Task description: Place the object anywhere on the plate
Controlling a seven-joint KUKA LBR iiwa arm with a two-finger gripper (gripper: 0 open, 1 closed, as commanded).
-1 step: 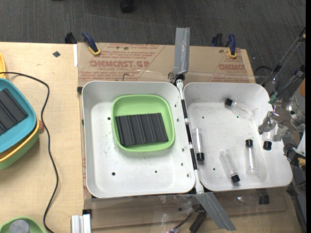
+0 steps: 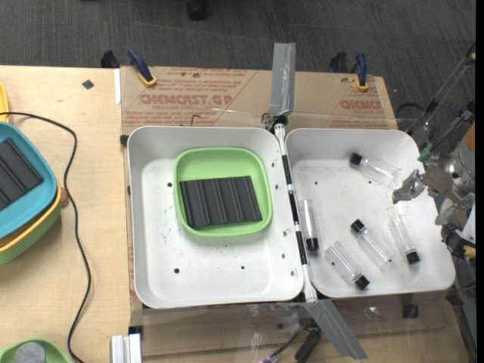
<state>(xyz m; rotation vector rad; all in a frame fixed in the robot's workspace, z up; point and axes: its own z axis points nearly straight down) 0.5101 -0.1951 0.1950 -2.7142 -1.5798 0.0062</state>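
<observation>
Near edge of the bench: grey tape strip (image 2: 333, 331) running diagonally below the seam between the two bins, bare cardboard (image 2: 227, 89) showing under and behind them.

Left bin (image 2: 144, 263): green square plate (image 2: 185, 169) sits in its upper middle, nearer the far wall than the near one. A dark ribbed black insert (image 2: 221, 201) lies flat on the plate, covering most of its floor. Rest of the bin floor is bare white with a few small holes.

Right bin (image 2: 408, 282): five clear tubes with black caps, all lying flat.
- tube one (image 2: 308, 224) lies along the left wall, cap toward the near edge.
- tube two (image 2: 348, 266) is near the near edge, cap toward the near-right.
- tube three (image 2: 369, 240) is mid-bin, cap toward the far-left.
- tube four (image 2: 403, 239) is near the right wall, cap at the near end.
- tube five (image 2: 370, 168) is toward the far-right corner, cap at its far-left end.
All tubes apart from each other, none on the plate.

Gripper (image 2: 408, 187) comes in over the right bin's right wall, metal tip pointing left, just right of tube five. Can't tell if it's released or clenched; nothing visibly grasped.

Left end of bench: stacked teal and green containers (image 2: 23, 195), black cable (image 2: 72, 203) looping past them.
</observation>
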